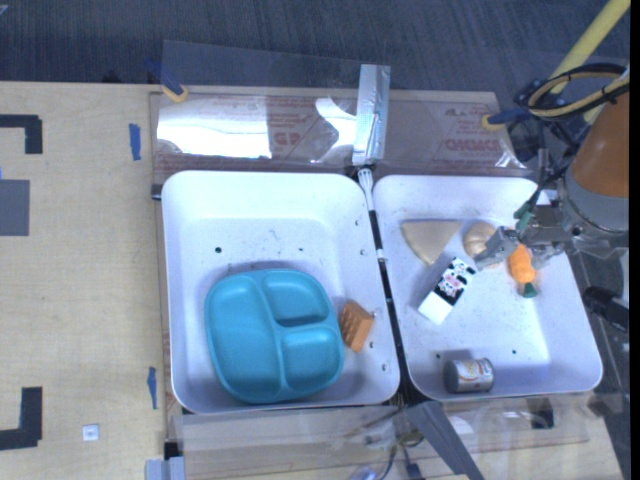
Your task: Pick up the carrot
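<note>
Orange carrot (521,269) lies on floor of right bin (560,353), near right wall. Gripper (506,247) low, just beside carrot's upper left. Jaw state: cannot tell. Carrot not seen between fingers; grasp and lift judged outstanding.

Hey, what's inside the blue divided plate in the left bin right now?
The blue divided plate shows three bare compartments with nothing lying in them. A brown food piece sits beside its right edge, outside it. Whatever is under the plate is covered.
</note>
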You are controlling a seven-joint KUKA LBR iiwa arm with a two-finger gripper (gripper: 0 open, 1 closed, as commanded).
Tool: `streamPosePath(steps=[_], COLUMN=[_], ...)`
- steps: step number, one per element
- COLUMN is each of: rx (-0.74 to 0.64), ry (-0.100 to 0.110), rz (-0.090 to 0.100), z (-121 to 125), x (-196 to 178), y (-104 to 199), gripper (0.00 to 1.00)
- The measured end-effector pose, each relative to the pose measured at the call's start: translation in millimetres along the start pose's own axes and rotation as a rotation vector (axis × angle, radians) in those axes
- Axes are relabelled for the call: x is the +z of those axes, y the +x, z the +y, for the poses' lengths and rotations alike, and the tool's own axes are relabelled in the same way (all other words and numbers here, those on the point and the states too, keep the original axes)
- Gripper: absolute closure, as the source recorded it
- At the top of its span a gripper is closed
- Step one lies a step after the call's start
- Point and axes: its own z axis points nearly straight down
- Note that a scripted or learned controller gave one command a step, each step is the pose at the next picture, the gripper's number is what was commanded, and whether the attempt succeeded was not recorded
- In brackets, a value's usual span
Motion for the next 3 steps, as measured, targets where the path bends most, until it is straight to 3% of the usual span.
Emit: streamPosePath(steps=[1, 2, 3], rx=[0.036, -0.011, -0.010], ry=[-0.002, -0.008, -0.008], rz=[-0.003, 0.002, -0.001], z=[24, 18, 18], x=[2, 94, 85], y=[-63, -55, -56], gripper=[0.00, 0.00, 1.00])
